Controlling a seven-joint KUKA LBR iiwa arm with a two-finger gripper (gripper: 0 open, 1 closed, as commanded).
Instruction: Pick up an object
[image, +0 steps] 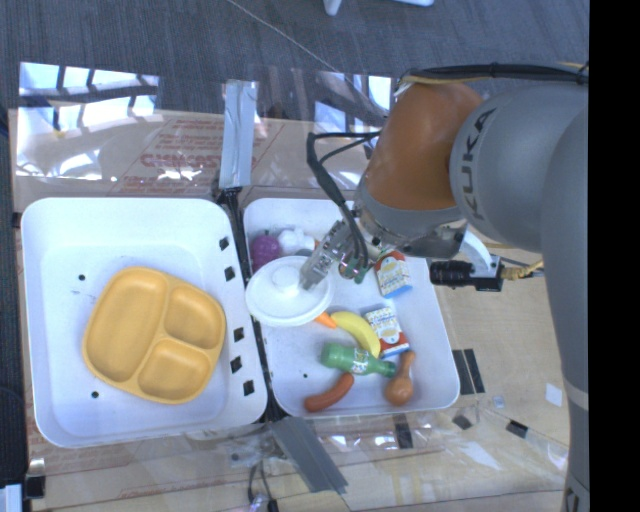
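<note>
- The grey arm's two-finger metal gripper hangs over the right-hand shallow white bin, its tip above the round white plastic plate that lies against the bin's 9 o'clock wall.
- Whether it is clenched or released I cannot tell: the tip blurs against the white plate, and no object is visible between its parts.
- No single target is named. The candidates lie toward 5 o'clock from the gripper: a yellow toy banana, a green plastic bottle, a reddish-brown toy sausage, a brown drumstick-shaped toy, and two small printed cartons.
- A purple toy lies at 10 o'clock from the gripper, partly tucked behind the plate.
- Likely risk: a flat, wide plate gives little to pinch, so a grasp on its rim may slip or only tilt it.
- The plate sits over the divider edge; a push could shove it toward the left bin, where the yellow compartment tray lies.
- The banana, bottle and sausage crowd together, so a descent there could nudge neighbours or catch two.
</note>
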